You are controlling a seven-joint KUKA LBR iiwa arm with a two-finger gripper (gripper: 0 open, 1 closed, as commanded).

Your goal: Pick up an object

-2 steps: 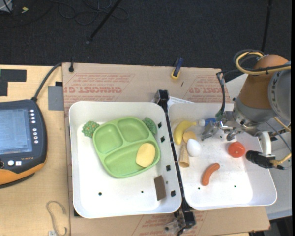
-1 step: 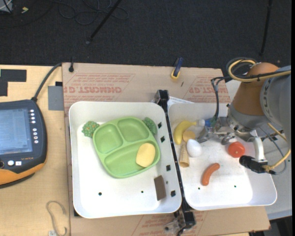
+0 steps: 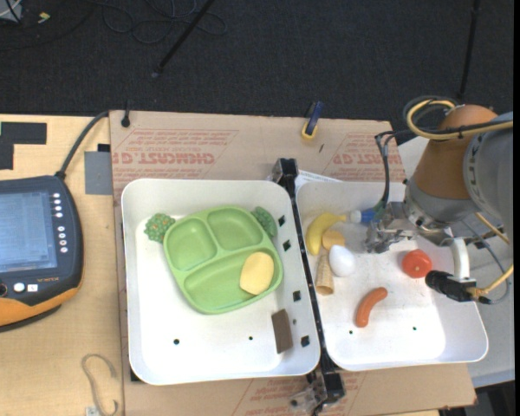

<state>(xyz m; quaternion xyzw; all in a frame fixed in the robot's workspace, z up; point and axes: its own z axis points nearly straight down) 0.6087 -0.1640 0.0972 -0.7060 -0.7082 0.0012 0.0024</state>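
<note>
The grey arm's two-finger gripper (image 3: 383,235) hung low over the right shallow white bin (image 3: 433,341), just right of a yellow banana (image 3: 320,229) and a white egg-shaped piece (image 3: 341,260); how far it stood open could not be told. A red tomato-like ball (image 3: 417,263) and an orange sausage (image 3: 370,306) lay nearby. In the left white bin (image 3: 147,336) sat a green divided tray (image 3: 210,254) bearing a pale yellow lemon-shaped piece (image 3: 256,273).

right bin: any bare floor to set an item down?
Bare floor in the right bin along its near wall, below the sausage. Crowded at the far-left: banana, egg, cone, with the gripper beside them and the tomato.
</note>
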